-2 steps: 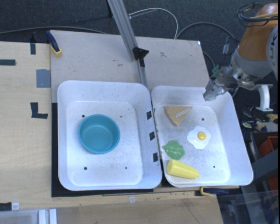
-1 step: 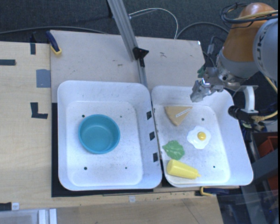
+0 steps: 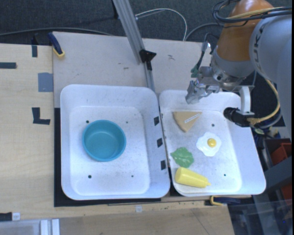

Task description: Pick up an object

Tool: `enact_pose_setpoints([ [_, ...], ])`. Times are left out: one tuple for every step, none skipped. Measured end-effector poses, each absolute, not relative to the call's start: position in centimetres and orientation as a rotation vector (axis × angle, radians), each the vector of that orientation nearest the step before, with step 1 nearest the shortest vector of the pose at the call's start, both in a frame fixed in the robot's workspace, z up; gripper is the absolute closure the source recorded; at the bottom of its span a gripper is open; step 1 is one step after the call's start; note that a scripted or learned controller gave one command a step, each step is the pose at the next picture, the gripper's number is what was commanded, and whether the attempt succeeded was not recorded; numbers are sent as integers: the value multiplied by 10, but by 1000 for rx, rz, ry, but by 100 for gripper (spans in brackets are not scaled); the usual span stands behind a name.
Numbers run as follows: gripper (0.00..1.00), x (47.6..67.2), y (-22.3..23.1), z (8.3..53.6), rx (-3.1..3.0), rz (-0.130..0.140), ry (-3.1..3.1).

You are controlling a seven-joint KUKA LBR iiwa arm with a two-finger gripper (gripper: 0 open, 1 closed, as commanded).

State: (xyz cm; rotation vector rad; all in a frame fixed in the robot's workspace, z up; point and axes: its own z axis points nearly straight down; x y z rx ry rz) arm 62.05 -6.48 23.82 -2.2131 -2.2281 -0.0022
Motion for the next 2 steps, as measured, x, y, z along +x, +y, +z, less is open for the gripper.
enact_pose_setpoints([
  [100,624,-7,246,-2211,-2,-2229],
  [100,630,53,249,-2212,-1,-2229],
])
